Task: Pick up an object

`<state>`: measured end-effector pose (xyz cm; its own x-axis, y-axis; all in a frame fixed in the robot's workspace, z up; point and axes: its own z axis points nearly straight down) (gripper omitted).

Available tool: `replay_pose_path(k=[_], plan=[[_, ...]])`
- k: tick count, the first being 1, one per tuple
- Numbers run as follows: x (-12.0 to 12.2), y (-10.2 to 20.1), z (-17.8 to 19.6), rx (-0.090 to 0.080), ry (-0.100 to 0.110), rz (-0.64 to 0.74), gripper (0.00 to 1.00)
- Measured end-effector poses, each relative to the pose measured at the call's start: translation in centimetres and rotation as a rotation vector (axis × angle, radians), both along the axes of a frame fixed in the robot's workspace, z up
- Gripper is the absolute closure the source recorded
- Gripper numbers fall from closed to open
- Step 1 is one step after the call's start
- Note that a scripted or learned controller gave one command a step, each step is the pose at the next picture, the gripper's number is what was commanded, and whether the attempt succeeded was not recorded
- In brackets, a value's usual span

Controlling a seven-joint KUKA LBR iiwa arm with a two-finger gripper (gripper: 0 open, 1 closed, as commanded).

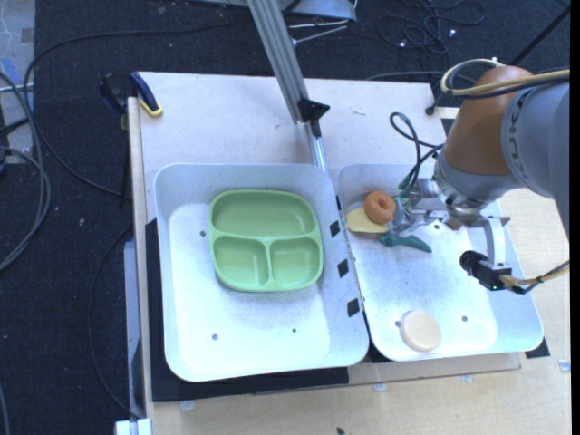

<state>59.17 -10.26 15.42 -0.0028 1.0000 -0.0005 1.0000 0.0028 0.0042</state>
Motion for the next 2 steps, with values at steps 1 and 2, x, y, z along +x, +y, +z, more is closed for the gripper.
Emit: replay_pose_path(k=[1, 2], plan=[[-0.3, 0.6, 4.5, 0.0, 0.001, 0.0, 1.0], [-0.1, 0.5, 8.7, -0.001, 0.0, 0.0, 1.0]])
